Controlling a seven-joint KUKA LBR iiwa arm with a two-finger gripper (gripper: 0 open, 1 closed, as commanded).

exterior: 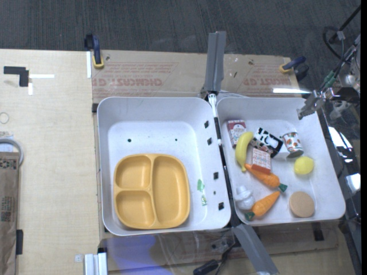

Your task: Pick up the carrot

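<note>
Nearest, both carrots (265, 204) lie ungrasped in my right bin (335, 202); end effector (312, 103) grip probably undeterminable, pickup pending

Arm (343, 94): visible part is small, dark grey to black, with pale metallic highlights, and its outline is broken up and hard to resolve. Gripper (310, 106): light grey metal, narrow and angular, with a bright reflective edge. Black cables (339, 33): thin, curved into a loop. A finer wire (334, 73) shows a greenish tint. Markings and screws are too small to read.
</note>
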